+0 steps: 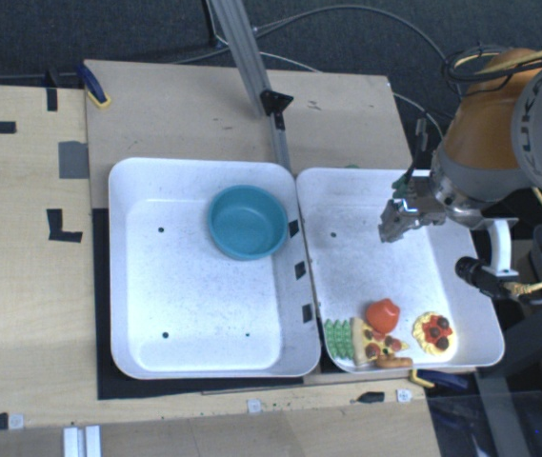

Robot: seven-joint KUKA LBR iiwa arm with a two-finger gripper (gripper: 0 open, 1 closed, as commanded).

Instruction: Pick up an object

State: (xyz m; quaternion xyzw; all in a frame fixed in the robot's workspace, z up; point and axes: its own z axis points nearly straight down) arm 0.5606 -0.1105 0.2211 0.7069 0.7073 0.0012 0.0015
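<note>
Lying lengthwise along the bin's near wall: green toy (339, 337).

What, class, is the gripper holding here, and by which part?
Nothing that can be seen: the gripper hangs above a bare patch of the right bin, apart from the toy food near its front edge.

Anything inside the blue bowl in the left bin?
Nothing shows inside the blue bowl; its visible interior is plain blue. It sits in the left bin. The surface beneath the bowl is covered. The pincer hangs over the right bin.
</note>
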